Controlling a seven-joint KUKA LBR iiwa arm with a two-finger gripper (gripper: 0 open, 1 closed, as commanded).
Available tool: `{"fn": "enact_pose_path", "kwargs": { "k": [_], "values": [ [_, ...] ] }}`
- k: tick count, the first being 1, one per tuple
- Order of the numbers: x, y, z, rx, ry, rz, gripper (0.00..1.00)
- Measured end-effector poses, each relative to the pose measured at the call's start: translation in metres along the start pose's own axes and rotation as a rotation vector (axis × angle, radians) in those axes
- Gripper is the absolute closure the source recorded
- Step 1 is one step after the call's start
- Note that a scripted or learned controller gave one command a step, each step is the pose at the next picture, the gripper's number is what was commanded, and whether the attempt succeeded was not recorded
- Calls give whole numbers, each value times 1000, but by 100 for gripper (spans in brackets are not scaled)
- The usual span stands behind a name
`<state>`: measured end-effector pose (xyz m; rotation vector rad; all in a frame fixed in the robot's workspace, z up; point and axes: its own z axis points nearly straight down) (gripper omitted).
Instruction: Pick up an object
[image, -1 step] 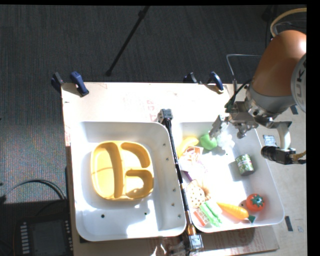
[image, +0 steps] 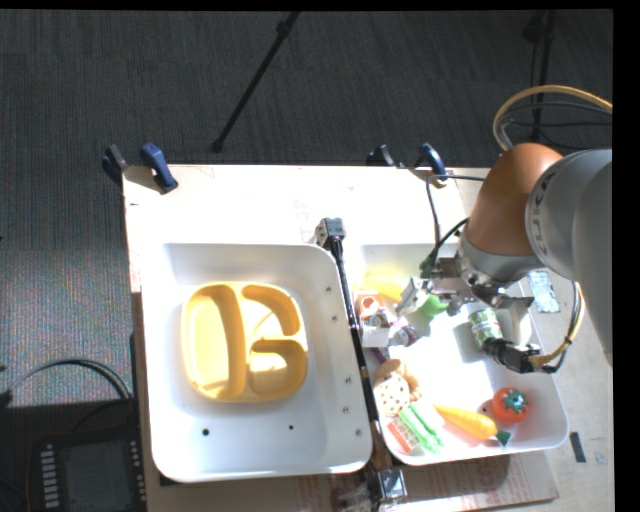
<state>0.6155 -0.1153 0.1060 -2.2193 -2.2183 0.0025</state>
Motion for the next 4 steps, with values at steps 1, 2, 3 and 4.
{"fn": "enact_pose_path", "kwargs": {
  "k": [1,2,3,4],
  "values": [
    [-19,10,14,-7,4,-2,0],
    [-51,8,13,-14,2,-1,0],
    [-25,19,20,-1,0,-3,0],
    [-94,-12,20,2,8,-4,0]
  ]
}}
